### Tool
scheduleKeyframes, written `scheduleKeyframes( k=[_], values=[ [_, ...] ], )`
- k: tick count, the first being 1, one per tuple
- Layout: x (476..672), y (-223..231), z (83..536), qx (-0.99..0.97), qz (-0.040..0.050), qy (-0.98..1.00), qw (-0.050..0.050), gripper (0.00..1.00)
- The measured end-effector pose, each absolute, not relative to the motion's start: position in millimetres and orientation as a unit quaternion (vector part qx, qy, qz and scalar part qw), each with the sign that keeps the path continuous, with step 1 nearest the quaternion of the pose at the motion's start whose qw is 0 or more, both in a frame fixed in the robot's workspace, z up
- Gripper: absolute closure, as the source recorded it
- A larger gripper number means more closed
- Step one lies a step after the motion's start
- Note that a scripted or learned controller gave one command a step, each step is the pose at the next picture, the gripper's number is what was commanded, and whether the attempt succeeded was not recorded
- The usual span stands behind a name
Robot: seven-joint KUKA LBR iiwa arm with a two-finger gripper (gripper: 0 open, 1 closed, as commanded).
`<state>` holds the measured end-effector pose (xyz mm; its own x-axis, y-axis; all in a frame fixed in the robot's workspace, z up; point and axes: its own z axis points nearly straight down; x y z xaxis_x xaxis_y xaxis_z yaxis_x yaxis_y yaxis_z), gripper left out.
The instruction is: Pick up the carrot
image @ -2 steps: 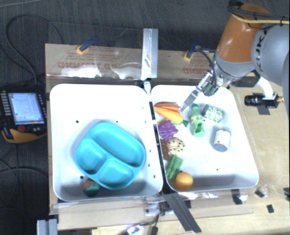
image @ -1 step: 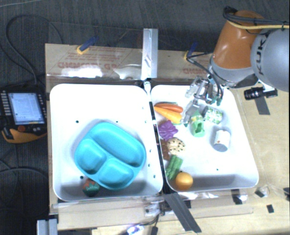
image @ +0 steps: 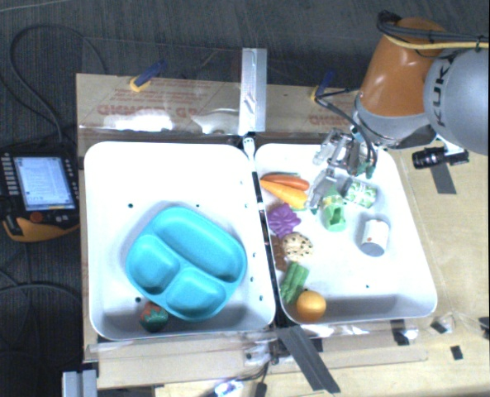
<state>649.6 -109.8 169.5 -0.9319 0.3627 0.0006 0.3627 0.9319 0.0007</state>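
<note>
One smooth tapered carrot (image: 283, 188), metal tool (image: 327, 187) perhaps touching it

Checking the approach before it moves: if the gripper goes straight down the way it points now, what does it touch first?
Probably the carrot, just beside the gripper; height above the bin is hard to judge.

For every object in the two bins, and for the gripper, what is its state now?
carrot: lying flat in the right bin, not held.
gripper: above the right bin, just right of the carrot.
blue tray: lying tilted in the left bin.
white cup: on its side.
orange ball: resting near the front wall.
purple toy: resting beside the divider.
</note>
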Motion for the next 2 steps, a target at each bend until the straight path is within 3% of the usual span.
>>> scheduleKeyframes(
  k=[1,2],
  values=[
    [650.0,-94.0,221.3,-0.148,0.0002,-0.989,-0.001,0.0],
    [660.2,-70.1,219.0,-0.056,-0.0004,-0.998,0.0,0.0]
  ],
)
